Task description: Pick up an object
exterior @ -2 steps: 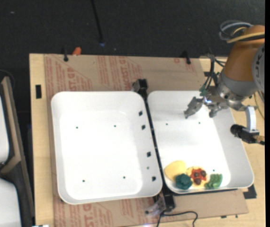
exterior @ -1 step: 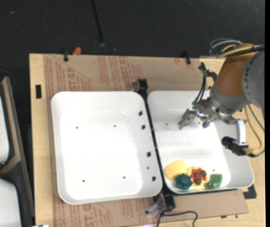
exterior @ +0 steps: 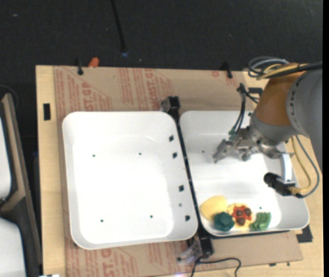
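In the right bin (exterior: 210, 126), near its front edge, a yellow lump (exterior: 212, 205) sits touching a teal toy (exterior: 223, 221), a red piece (exterior: 242, 213) and a green piece (exterior: 261, 220). The gripper (exterior: 225, 149) hangs over bare floor well apart from them, empty.

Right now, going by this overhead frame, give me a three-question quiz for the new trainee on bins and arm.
1. True or false: the toys lie in the left bin.
2. Where in the right bin do they sit: A) far edge B) middle C) near edge
3. From which side of the picture does the arm reach in?

Key: 1 false, they lie in the right bin. 2 C. 3 the right, with the gripper over the right bin's middle, apart from the toys.
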Controlling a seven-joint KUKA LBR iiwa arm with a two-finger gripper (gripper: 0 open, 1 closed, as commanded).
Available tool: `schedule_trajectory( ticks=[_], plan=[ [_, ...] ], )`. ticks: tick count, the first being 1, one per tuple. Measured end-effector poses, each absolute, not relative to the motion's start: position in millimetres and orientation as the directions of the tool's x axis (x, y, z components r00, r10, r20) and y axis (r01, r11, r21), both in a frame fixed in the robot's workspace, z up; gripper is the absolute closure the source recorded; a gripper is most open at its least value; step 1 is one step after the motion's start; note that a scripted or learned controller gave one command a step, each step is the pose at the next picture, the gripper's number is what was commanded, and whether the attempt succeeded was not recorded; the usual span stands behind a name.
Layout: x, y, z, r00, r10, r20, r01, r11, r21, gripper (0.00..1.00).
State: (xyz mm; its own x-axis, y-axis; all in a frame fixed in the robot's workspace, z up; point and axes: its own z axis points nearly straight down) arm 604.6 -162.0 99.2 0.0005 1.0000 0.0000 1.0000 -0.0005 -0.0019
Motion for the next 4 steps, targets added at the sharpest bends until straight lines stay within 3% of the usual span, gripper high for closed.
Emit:
schedule_trajectory(
  ticks=[1, 3, 4],
  plan=[
    [605.6, -163, 112, 0.002, 1.0, -0.001, 1.0, -0.002, 0.002, 1.0],
    [601.1, -163, 222, 0.0, 1.0, -0.001, 1.0, 0.0, 0.005, 1.0],
    [600.4, -115, 217, -0.003, 1.0, 0.001, 1.0, 0.003, 0.001, 1.0]
  ],
)
